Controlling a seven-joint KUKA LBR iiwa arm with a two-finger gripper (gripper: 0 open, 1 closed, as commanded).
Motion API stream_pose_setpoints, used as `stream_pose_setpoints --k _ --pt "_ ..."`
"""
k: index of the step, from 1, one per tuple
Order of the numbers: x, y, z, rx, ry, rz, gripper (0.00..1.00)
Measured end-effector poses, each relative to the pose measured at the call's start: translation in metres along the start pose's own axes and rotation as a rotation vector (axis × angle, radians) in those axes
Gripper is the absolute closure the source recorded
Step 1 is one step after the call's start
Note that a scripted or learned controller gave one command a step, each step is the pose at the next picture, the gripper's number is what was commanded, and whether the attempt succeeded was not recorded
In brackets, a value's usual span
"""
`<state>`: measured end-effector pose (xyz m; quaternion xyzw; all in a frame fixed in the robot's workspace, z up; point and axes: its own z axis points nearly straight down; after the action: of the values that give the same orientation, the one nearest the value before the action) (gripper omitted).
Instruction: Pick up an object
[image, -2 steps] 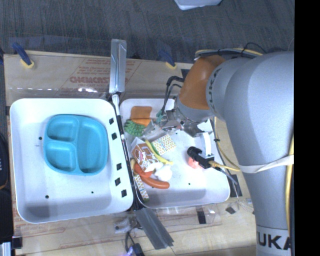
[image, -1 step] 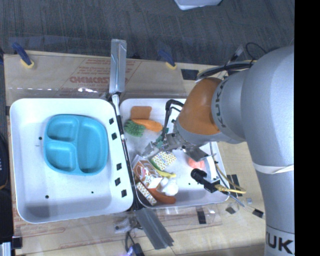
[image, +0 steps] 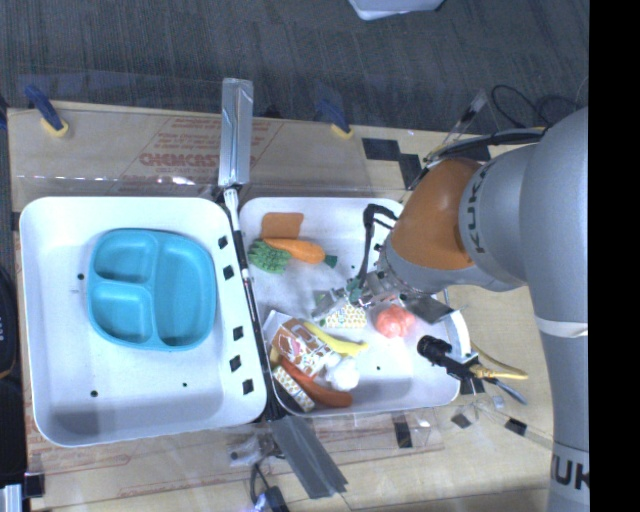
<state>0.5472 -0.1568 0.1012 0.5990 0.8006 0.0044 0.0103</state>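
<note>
Hand (image: 362, 290) in rt bin (image: 300, 205)

The arm (image: 545, 230) consists of smooth, rounded grey housings with a glossy orange band (image: 432, 215) above the wrist. Dark lettering runs along the grey segment beside that band. Black cables (image: 490, 135) loop behind the wrist.

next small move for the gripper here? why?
Probably a short straight descent. The gripper sits low in the right bin, over the patterned item and beside the red ball, with nothing visibly between its fingers. The carrot and the banana lie clear of it. Whether the fingers are spread is not readable.
</note>
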Motion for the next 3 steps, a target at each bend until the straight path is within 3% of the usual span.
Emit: stream_pose_setpoints --k 1,2,3 --pt "-0.012 0.043 -0.064 0.021 0.009 0.194 0.0" --pt "0.013 0.11 0.012 0.022 0.009 0.235 0.0" --pt "0.014 0.109 0.003 0.027 0.01 0.228 1.0"
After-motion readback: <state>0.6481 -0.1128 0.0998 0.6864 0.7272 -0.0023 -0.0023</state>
